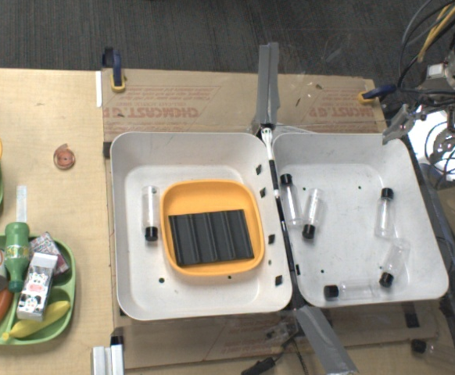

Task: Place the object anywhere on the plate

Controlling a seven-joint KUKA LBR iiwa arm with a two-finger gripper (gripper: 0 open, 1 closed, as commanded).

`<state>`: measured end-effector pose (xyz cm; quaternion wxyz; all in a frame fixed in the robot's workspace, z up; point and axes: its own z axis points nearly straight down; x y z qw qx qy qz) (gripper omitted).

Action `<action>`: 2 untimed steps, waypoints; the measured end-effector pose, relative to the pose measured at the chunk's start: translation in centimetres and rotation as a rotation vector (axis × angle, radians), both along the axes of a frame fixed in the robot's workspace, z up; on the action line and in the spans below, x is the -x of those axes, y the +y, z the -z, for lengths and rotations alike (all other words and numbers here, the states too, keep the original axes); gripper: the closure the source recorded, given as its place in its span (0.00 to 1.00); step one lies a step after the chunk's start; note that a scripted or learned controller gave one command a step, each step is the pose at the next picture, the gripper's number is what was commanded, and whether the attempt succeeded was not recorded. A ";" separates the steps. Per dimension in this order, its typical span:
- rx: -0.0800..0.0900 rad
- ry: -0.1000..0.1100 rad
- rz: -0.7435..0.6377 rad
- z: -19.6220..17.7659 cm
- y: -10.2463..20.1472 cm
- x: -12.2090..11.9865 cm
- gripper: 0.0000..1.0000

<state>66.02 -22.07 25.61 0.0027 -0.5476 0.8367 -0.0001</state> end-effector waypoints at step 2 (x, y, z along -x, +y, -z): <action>0.001 -0.001 -0.474 -0.4 0.0 0.0 0.00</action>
